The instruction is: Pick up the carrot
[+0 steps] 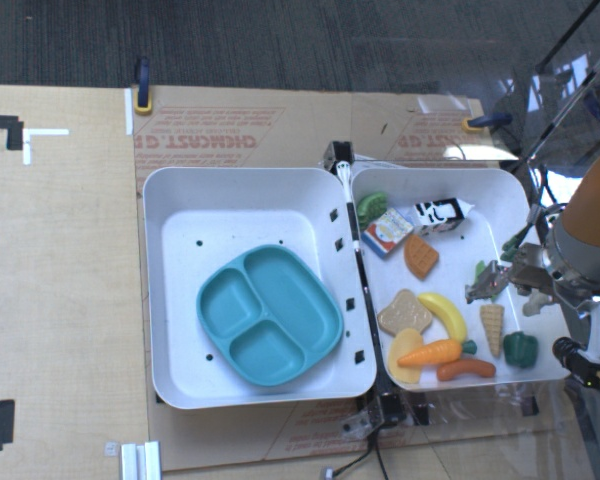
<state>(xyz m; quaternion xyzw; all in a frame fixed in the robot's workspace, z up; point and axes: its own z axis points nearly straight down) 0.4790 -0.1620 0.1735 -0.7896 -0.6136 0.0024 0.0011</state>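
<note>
End effector (495, 283) hung over the right bin (510, 190), near its right side, and I could not tell how it was set. It held nothing. The carrot (435, 353) lay flat near the front of that bin, squeezed between a yellow banana (443, 313) and a red sausage (467, 370). To do this well, it should probably come straight down over the carrot's fat middle and pinch across its thin sides, not bumping the sausage.

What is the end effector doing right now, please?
End effector: over the right bin, above the cone; open or closed cannot be told; the carrot lies apart from it.
</note>
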